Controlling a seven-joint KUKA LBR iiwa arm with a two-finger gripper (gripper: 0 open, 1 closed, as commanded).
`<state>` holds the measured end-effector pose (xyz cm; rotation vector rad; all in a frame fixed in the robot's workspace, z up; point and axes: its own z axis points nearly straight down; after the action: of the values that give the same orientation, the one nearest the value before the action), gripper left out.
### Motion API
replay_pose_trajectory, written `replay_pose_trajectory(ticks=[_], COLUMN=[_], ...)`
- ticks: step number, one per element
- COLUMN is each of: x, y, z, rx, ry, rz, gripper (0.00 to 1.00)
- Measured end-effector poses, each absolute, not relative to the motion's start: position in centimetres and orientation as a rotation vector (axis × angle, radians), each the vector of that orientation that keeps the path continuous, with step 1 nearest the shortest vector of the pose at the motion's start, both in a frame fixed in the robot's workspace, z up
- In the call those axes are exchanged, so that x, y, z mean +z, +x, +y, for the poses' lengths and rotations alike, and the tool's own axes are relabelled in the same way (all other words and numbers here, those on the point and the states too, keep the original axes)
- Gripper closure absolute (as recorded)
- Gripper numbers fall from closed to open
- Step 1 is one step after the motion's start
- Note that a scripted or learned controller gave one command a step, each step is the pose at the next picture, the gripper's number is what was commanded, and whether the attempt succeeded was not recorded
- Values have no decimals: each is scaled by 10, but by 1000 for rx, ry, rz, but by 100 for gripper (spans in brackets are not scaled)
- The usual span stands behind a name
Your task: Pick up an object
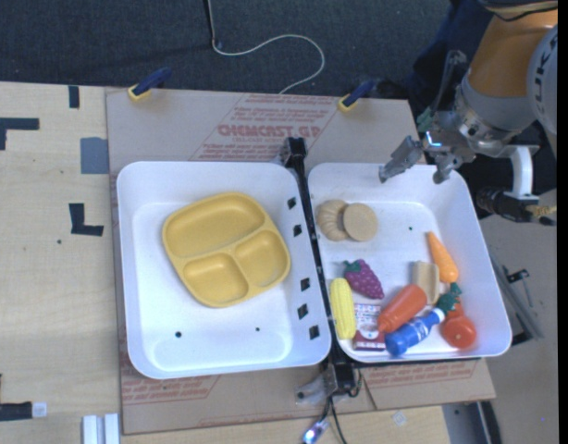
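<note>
From my station I judge the task barely begun: nothing has been lifted. The gripper hangs over the far rim of the right bin, its two dark fingers spread apart with nothing between them. Every candidate object lies on the bin floor, apart from the tool.

Right bin contents, as seen:
- Two round tan biscuits, flat discs, one ridged, touching each other near the divider.
- A purple grape bunch, knobbly moulded plastic.
- A yellow corn cob, long and bumpy, lying along the divider.
- A small carrot, smooth and tapered, near the right wall.
- A larger orange piece, glossy; it rests against a blue bottle with a white band.
- A red tomato in the near right corner.
- A tan block among these; its identity I cannot make out at this resolution.

The near cluster is crowded, items touching or overlapping. The biscuits and the small carrot stand freer.

The left bin holds a yellow tray, three compartments, matte hard plastic, rounded corners.

Remaining, in my judgement: choose a target, descend, close, lift. The whole pick is outstanding. The biscuits lie nearest the tool, but flat discs offer little for two fingers; the carrot's narrow body looks the more promising grasp.
</note>
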<state>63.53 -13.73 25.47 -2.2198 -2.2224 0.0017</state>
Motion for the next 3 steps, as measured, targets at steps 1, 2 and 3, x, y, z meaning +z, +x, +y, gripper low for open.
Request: replay_pose_trajectory(ticks=[1,2,3], x=[203,182,193], y=[555,485,489], z=[-84,-45,-47], rx=[9,9,5], ry=[-2210,-2212,-2217], rz=[-2216,-2216,-2219], gripper=[0,0,100])
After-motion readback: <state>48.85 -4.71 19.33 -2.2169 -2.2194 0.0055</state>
